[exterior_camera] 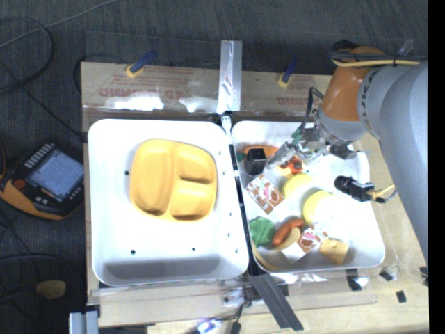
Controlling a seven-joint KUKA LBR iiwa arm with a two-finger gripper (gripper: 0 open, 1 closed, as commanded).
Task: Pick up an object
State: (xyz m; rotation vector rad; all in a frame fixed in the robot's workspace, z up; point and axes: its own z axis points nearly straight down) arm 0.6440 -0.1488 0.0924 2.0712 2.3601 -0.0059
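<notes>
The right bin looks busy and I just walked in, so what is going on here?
A grey arm with an orange band reaches in from the right, its hand low over the back of the right bin. That bin holds a jumble of small things, among them a yellow ball, a green piece and a patterned packet. Nothing can be seen held in the hand. The left bin holds a yellow divided tray, untouched.
</notes>
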